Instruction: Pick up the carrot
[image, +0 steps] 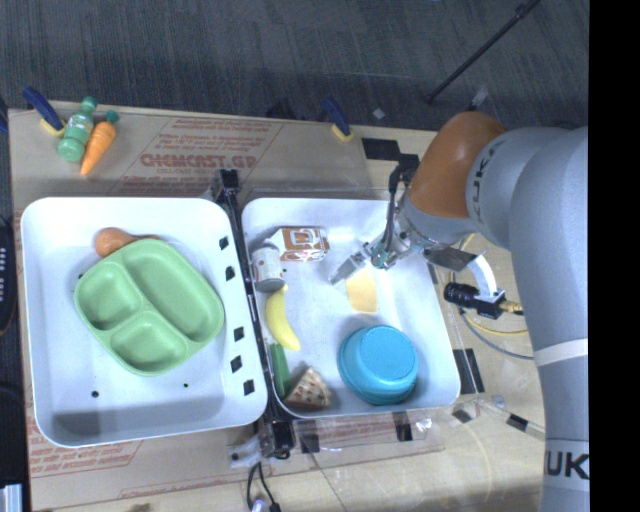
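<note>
An orange, rounded thing (114, 240) that may be the carrot lies at the back of the left bin (60, 400), partly hidden behind a green divided plate (148, 303). A toy carrot (97, 147) with a green top lies outside the bins on the bench's far left corner, beside a green bottle (76, 135). My gripper (366, 263) hangs over the back of the right bin (425, 300), far right of both orange things. Its fingers (347, 268) stand apart with nothing between them, just above a pale yellow piece (362, 293).
The right bin holds a brown snack packet (303, 243), a small tin (265, 266), a banana (280, 320), a blue bowl (378, 363), a pizza slice (310, 390) and a green item (280, 370). The arm (520, 200) spans the right side.
</note>
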